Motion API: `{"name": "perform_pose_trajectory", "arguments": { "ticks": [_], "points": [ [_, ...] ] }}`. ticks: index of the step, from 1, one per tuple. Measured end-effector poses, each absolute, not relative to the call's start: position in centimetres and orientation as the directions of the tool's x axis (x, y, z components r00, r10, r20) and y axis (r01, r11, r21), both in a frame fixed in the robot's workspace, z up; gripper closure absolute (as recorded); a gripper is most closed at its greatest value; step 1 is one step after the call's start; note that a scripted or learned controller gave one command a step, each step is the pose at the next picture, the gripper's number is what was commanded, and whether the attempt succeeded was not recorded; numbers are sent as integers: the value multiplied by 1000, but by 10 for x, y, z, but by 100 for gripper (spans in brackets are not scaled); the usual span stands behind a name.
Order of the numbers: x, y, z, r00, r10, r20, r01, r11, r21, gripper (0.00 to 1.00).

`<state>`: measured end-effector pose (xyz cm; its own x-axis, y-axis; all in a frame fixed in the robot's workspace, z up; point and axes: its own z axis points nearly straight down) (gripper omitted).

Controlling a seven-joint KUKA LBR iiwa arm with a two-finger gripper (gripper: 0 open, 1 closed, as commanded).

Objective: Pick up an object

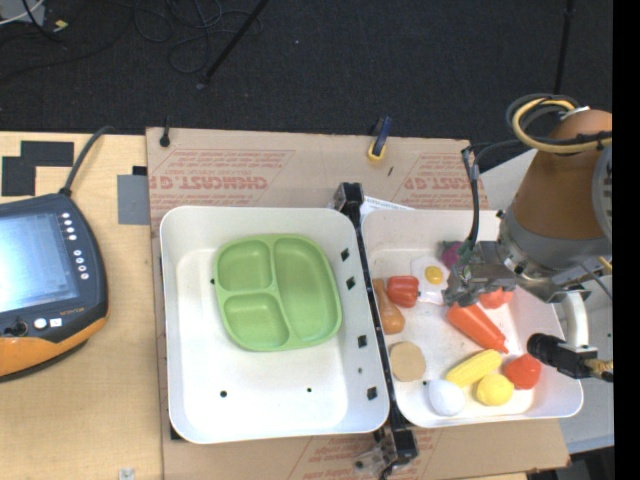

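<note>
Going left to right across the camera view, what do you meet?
Tablet → left bin → green tray → red pepper → carrot → red tomato → arm.

Cardboard sheet [262, 173] under the bins: red print, upside down and mirrored from this camera. Left block appears to read "CHEMCAST G.P."; hedge, the letters are small and reversed. Smaller red lines under it not legible. A second red block of the same look sits to the right on the cardboard, behind the right bin; also not legible. More red print at the cardboard's front edge, unreadable. Pendant [40, 268] screen: lit, no text readable.
</note>
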<state>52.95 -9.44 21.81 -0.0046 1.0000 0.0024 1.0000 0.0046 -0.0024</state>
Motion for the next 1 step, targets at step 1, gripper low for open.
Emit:
{"name": "perform_pose_trajectory", "arguments": {
  "ticks": [1],
  "points": [
    [546, -45, 220, -5, 1000, 3, 1000, 5, -2, 100]
  ]
}}
